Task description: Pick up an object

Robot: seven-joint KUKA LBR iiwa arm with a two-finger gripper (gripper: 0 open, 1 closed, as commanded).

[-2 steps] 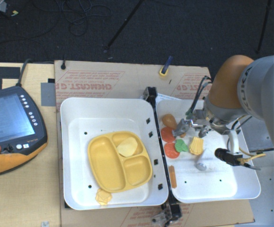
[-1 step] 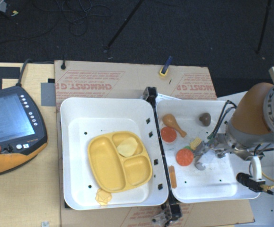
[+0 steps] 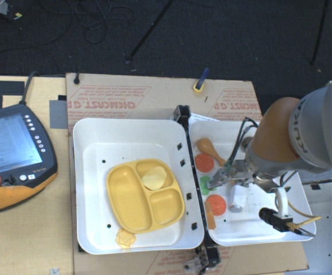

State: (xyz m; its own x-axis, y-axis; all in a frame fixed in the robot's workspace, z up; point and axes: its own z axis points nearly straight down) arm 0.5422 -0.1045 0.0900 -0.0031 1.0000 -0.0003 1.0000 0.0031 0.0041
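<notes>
Small toys lie in the right white bin [image 3: 303, 234]: two orange-red discs [image 3: 204, 163], a tan wooden spoon-like piece [image 3: 209, 148], something green [image 3: 204, 186]. The arm's gripper [image 3: 223, 178] hovers above them; whether its fingers are parted, I cannot tell. A yellow divided tray [image 3: 132, 202] fills the left bin [image 3: 91, 153].

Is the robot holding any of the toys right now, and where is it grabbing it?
It cannot be told. The end effector is low in the right bin among the toys, but the arm hides whether anything is gripped.
</notes>
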